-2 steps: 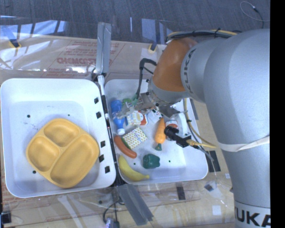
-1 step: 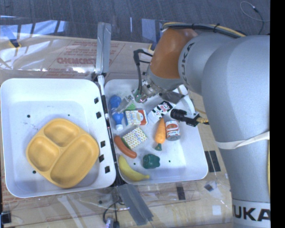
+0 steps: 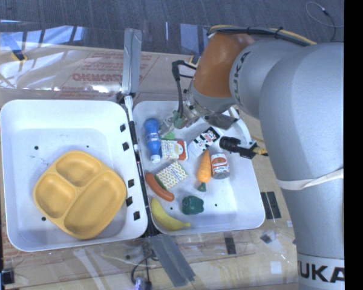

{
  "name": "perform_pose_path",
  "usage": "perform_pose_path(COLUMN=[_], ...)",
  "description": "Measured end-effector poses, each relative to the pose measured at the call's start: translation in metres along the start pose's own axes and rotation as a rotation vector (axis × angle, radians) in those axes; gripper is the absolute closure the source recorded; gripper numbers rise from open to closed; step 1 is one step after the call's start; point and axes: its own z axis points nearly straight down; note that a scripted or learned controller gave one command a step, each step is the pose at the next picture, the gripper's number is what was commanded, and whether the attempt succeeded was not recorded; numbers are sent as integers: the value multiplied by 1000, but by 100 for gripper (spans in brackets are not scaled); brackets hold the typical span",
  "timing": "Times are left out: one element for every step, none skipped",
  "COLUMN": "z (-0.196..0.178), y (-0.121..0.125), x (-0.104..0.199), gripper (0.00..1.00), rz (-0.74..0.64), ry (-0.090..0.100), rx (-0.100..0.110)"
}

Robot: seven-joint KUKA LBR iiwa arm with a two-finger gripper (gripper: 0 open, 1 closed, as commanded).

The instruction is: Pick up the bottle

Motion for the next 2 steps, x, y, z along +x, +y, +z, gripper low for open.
perform_pose_path(z=[-77,-77], y=[48,48], x=[58,58], gripper=[100,0], rz=[195,196], ry=[10,10], rx=[11,12])
